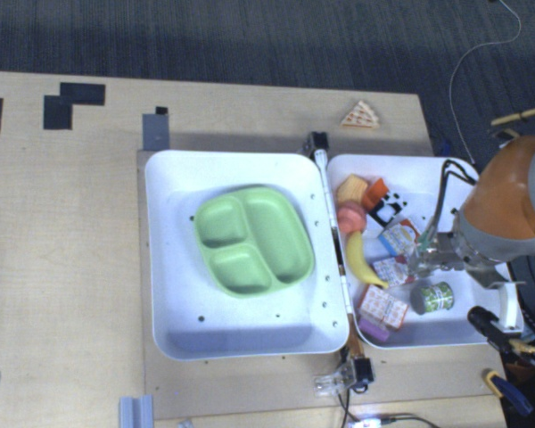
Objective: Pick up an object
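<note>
The left white shallow plastic bin point(165, 266) holds a smooth pale-green divided tray point(252, 239) with three compartments. The right white bin point(428, 335) is crowded with small things: a curved yellow banana point(364, 264), a patterned pink-and-white box point(383, 307), a small green-labelled can point(433, 296). The grey arm with its orange band point(514, 194) reaches in from the right, its gripper point(425, 255) low over the clutter just above the can; whether the claw is released or clenched cannot be told.

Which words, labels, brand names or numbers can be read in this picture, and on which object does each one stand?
No text can be read.
Small can: has a green label, print too blurred to read.
Patterned packet: coloured print, too small to read.
Small box near the gripper: markings blurred.
Green divided plate: no markings that can be seen.
</note>
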`<state>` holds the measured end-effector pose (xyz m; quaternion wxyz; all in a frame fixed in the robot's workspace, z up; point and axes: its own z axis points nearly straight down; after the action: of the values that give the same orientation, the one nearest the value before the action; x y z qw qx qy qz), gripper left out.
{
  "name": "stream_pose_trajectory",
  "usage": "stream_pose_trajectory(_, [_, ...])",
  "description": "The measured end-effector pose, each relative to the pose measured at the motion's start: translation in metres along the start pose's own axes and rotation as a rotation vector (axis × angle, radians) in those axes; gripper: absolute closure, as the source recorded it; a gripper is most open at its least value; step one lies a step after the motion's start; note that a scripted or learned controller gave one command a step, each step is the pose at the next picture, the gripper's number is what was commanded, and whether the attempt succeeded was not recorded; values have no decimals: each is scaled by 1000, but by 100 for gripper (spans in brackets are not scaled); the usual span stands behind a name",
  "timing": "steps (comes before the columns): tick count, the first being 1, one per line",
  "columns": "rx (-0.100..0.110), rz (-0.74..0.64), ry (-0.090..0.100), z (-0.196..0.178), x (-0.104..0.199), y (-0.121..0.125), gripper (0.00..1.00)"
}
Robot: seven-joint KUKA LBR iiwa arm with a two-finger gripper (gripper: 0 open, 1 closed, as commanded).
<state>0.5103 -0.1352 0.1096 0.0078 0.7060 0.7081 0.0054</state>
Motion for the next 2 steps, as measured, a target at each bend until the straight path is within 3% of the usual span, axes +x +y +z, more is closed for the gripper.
stream_pose_trajectory(1, [1,0,0,0,0,0,0])
stream_pose_trajectory(2, [-5,3,-4,18,38,-17,0])
